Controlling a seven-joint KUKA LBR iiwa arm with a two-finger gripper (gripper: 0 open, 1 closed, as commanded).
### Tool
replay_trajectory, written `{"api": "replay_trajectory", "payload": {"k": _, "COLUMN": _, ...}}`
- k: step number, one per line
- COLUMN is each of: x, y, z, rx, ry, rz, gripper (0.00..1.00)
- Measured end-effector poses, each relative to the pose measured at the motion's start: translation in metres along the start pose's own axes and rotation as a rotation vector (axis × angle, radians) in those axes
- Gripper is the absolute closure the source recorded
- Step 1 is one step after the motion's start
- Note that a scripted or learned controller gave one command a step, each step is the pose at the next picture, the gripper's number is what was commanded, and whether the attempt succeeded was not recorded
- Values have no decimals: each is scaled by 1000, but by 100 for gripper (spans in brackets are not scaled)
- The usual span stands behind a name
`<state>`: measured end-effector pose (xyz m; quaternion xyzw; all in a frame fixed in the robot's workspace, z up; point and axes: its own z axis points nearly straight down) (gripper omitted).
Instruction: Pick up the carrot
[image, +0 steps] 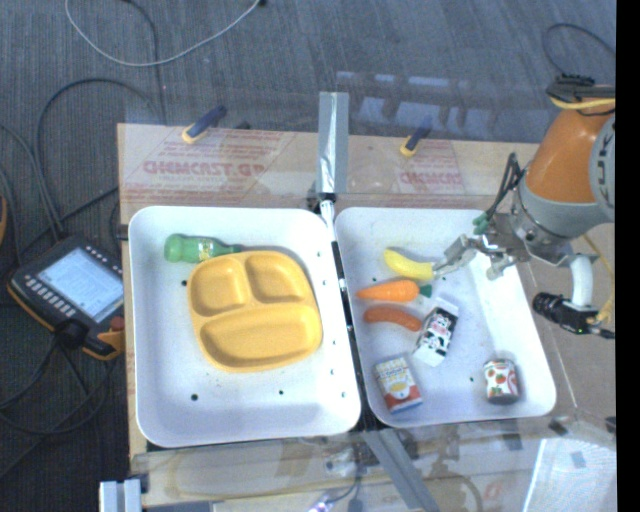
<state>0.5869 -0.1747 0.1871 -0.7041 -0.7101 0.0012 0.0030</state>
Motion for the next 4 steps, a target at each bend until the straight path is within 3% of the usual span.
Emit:
{"api": "replay_trajectory", "payload": {"k": 1, "x": 42, "y": -10, "z": 67, "rx": -1, "ry": 0, "rz": -217, "gripper": 0}}
{"api": "replay_trajectory", "payload": {"k": 2, "x": 56, "y": 21, "z": 97, "rx": -14, "ry": -7, "rz": -253, "gripper": 0}}
{"api": "replay_trajectory", "payload": {"k": 3, "x": 57, "y": 23, "z": 89, "rx": -17, "ry": -3, "rz": -258, "gripper": 100}}
{"api": "replay_trajectory", "payload": {"k": 4, "x": 25, "y": 52, "z": -47, "rx": -1, "ry": -5, "rz": -251, "gripper": 100}}
